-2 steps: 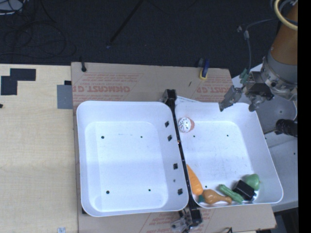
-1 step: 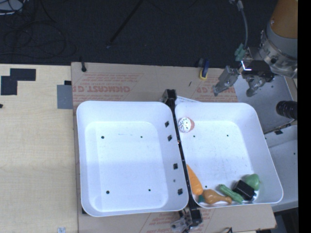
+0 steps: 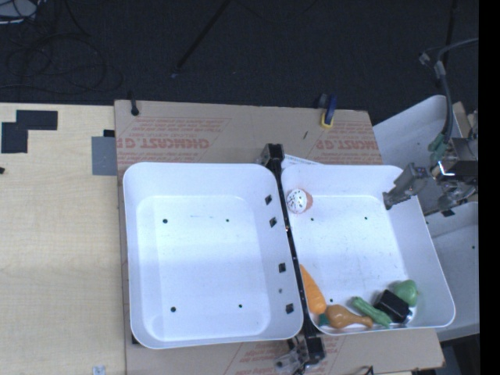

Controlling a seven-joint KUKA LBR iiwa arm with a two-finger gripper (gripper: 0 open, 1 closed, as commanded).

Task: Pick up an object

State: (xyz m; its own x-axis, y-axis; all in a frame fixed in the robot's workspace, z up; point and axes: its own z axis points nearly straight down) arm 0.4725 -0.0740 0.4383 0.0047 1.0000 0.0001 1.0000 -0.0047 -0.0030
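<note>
The jaws are observed at the end of the arm (image 3: 447,176), over the far right rim of the right bin (image 3: 367,237); they are seen at a slant and in poor detail, and whether they are wide or narrow cannot be told. Nothing is seen between them. A white-and-orange ball (image 3: 298,201) is recorded at about the same level as the jaws, well apart from them toward the view's left, lying at the bin's far left corner close to the dividing wall. The remaining items are noted well apart from the jaws, toward the near edge of the same bin. An orange carrot-shaped piece (image 3: 312,291) lies along the left wall, down and to the left of the jaws. A yellow-orange piece (image 3: 344,316) is found just beside its near end. A long green piece (image 3: 369,309), a black block (image 3: 393,306) and a rounded green piece (image 3: 405,291) are grouped in the near right corner, almost straight below the jaws in the view, touching or nearly touching one another. The left bin (image 3: 203,272) is set beyond the ball from the jaws. Both bins are carried on a cardboard sheet (image 3: 234,131) laid on the desk (image 3: 55,241).
</note>
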